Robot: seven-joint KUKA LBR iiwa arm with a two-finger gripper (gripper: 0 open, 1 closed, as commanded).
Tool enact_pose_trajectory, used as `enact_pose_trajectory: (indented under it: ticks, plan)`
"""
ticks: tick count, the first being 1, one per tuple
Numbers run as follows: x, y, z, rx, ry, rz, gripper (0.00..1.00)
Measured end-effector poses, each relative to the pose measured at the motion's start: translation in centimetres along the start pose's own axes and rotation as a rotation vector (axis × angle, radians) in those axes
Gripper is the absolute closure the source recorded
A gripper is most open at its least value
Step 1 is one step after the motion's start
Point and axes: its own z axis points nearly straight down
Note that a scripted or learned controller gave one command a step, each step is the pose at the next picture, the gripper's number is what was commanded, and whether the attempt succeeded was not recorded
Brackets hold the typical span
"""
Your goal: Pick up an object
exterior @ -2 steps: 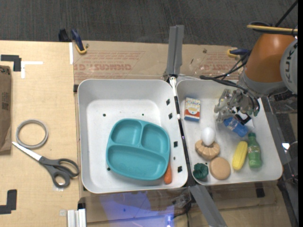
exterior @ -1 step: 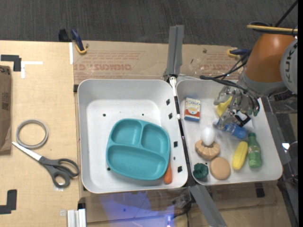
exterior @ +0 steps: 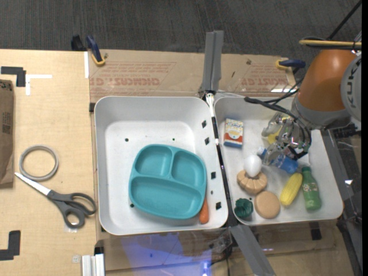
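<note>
Nearest me, at the near edge of the right bin [exterior: 330,214], I see a dark green leafy toy vegetable [exterior: 244,208] and just to its right a round tan bun [exterior: 267,204]. Behind them sits a ridged tan pastry shell [exterior: 252,182] with a white egg [exterior: 252,165] resting against its far side. To the right, a yellow corn cob [exterior: 291,188] lies tilted, and just beside it, nearer the bin's right wall, a green bottle [exterior: 310,189] lies lengthwise. A small blue and white carton [exterior: 233,133] stands apart toward the far left of that bin.

My arm comes in from the right, its orange band [exterior: 322,80] high over the bin's far right corner. The gripper [exterior: 282,144] hangs low over the middle of the right bin, just above a blue object [exterior: 286,163] that I cannot identify; cables and metal parts clutter it, so I cannot tell how it is set or whether it touches anything.

In the left bin [exterior: 109,154] a teal divided plate [exterior: 168,180] with three compartments fills the near middle, and an orange carrot [exterior: 204,212] lies wedged between the plate's near right rim and the bin wall.

On the bench [exterior: 52,119] to the left, well apart from the bins, a roll of tape [exterior: 38,162] lies flat with grey-handled scissors [exterior: 60,199] just near of it.
</note>
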Motion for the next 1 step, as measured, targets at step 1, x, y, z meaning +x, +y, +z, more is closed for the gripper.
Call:
enact_pose_trajectory:
  ticks: [1]
  plan:
    - [4.63, -1.87, 0.0, 0.001, 0.0, -0.025, 0.0]
